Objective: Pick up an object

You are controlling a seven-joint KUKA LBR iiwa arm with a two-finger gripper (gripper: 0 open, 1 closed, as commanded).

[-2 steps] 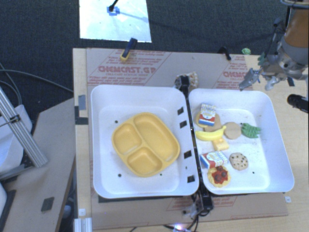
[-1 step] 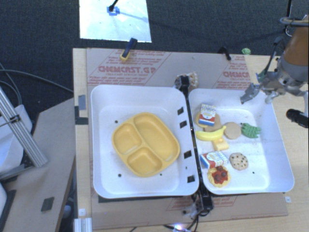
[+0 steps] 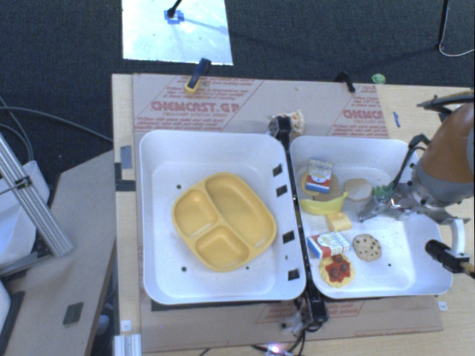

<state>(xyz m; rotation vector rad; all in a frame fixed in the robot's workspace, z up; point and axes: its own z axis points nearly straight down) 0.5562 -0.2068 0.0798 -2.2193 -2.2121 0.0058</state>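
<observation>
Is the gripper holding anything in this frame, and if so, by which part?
It cannot be told. The gripper is low in the right bin, beside the yellow cheese wedge and the pale round piece, but no object shows between its fingers.

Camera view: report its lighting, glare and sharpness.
Camera view: even overhead light; strong glare washes out the pale sheet on the dark floor; the white bins look bright with faint shadows; the picture is soft overall, so the small toy foods near the cookie lack detail; the gripper is blurred.
</observation>
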